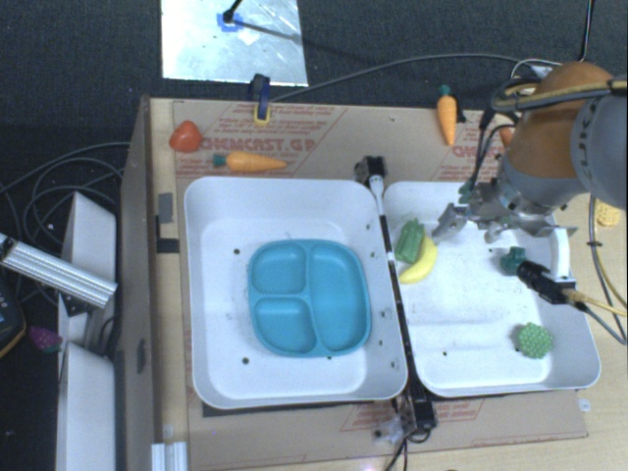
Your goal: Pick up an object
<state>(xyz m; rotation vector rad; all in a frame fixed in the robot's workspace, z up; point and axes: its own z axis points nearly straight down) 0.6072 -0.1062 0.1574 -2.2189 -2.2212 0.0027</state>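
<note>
this looks like a robotics lab bench. a cardboard sheet (294,143) printed with red lettering serves as the work surface, bearing two white bins (226,204) clipped side by side. loose cables (59,180) trail over dark carpet (78,57) to the left. plastic toy vegetables such as a carrot (253,162) lie about, and a grey arm (559,135) with an orange band reaches in.

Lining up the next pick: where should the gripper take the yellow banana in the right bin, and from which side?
Grip the banana across its narrow middle, coming straight down from above. It lies flat and curved near the right bin's left wall, its upper end against a green toy, so the lower, free half probably offers the fingers more room.
</note>
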